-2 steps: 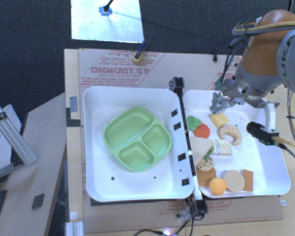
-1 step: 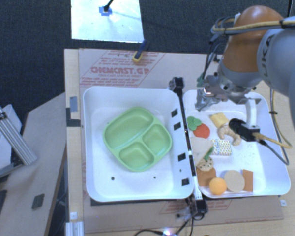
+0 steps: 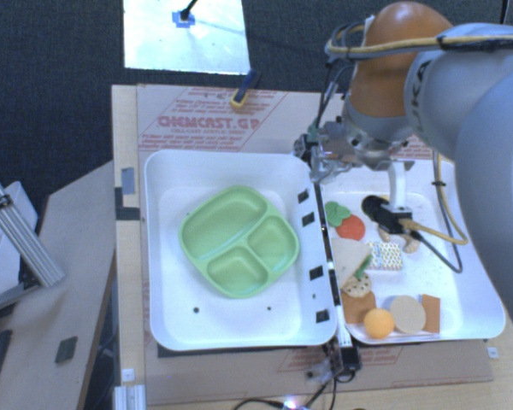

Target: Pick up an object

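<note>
Red toy tomato with green leaf (image 3: 350, 226) sat at 10 o'clock in the right white bin (image 3: 483, 314); claw (image 3: 323, 165) hung at its 11 o'clock, probably lining up. Couldn't tell if open or closed.

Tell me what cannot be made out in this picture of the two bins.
1. Camera view: the far right corner of the right bin is hidden behind the arm.
2. Camera view: the gripper is dark and small, and whatever is beneath it is covered.
3. Camera view: the brown item beside the patterned wafer is too small to name.
</note>
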Motion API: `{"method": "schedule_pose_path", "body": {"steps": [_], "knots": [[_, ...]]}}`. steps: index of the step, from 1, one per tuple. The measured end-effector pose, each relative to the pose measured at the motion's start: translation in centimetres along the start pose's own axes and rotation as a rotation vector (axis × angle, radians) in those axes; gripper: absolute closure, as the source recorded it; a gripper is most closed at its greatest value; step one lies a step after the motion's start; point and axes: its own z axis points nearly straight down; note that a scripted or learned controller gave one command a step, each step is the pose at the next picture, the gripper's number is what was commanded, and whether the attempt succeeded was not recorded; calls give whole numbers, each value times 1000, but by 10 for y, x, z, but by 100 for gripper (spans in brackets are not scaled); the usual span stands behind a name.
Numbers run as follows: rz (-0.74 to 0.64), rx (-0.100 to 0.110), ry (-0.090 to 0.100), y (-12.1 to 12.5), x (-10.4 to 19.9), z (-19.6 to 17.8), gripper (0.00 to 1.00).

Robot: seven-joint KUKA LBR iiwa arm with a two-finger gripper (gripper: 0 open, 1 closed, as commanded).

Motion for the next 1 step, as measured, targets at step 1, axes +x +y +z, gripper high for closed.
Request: {"method": "schedule_pose_path", "body": {"steps": [1], "knots": [[-2, 0, 3, 30, 54, 1, 100]]}}
